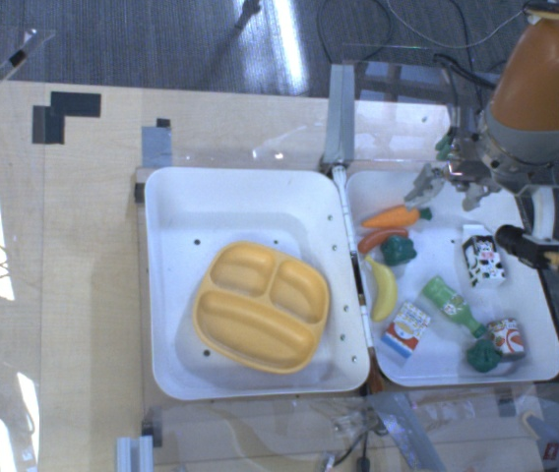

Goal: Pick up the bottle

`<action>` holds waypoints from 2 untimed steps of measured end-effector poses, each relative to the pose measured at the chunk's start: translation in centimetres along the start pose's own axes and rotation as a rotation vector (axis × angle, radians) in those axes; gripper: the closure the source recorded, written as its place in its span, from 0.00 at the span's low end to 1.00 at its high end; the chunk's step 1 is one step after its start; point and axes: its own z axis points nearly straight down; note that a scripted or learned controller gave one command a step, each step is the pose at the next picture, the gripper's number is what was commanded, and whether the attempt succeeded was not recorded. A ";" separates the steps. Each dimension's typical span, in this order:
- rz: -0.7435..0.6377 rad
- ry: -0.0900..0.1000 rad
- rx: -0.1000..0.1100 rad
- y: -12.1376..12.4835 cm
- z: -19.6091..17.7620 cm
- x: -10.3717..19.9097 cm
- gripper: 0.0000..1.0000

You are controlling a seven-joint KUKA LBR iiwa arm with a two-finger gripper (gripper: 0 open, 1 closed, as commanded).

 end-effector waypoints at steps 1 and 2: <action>-0.007 0.000 0.000 -3.6 14.5 -2.0 0.00; 0.084 -0.001 -0.008 -10.0 15.1 -4.4 0.00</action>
